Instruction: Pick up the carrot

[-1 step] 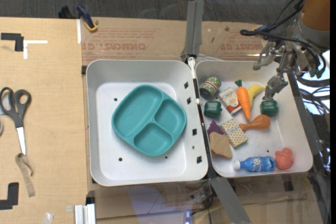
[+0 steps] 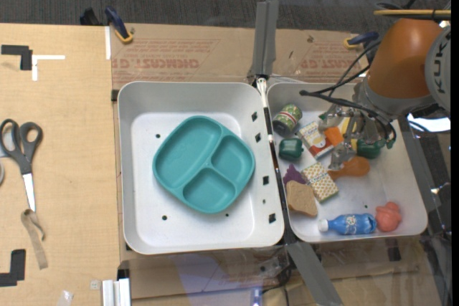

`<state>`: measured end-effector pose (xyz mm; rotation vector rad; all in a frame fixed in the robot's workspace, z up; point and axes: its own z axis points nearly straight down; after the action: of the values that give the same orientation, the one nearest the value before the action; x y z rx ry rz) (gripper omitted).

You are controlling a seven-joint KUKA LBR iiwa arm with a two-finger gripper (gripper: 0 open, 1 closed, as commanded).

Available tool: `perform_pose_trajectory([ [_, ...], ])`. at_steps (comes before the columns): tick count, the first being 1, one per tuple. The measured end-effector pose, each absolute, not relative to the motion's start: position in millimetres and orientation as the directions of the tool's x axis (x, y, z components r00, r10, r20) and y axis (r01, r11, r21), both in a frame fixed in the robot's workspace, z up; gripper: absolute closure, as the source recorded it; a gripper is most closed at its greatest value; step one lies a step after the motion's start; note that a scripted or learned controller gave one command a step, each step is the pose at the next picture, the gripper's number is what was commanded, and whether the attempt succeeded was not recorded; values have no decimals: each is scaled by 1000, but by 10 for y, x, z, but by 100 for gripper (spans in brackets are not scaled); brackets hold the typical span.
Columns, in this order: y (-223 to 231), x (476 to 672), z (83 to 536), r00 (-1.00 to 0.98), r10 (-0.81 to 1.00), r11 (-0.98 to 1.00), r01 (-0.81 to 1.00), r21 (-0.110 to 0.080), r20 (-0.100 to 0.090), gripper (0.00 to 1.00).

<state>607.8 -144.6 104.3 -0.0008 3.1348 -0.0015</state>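
A light wooden tabletop (image 2: 57, 154) with a sheet of cardboard (image 2: 186, 54) carries two white bins above a dark carpet. The claw (image 2: 347, 147) hangs low in the right bin (image 2: 409, 190); whether it is apart or together, I cannot tell. The carrot (image 2: 350, 167) lies just beside it, among one bottle (image 2: 349, 224), one can (image 2: 287, 118) and one cracker (image 2: 320, 181). The left bin (image 2: 136, 168) holds one teal plate (image 2: 204, 164). One pair of scissors (image 2: 21, 154) lies far left.

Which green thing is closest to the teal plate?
The small green block in the right bin is closest to the plate. The green can lies farther back, and another green thing sits under the arm.
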Motion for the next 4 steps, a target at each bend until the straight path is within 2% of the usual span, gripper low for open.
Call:
perform_pose_trajectory([
  [1,-1527,5926,1018,-1000,20,1000,20,-2,-23,0],
  [2,-1376,6080,1020,-1000,20,1000,20,-5,-23,0],
  [3,-1389,6084,1017,-999,37,999,37,-2,-21,0],
  [4,-1367,6041,1016,-979,202,979,202,4,-22,0],
])
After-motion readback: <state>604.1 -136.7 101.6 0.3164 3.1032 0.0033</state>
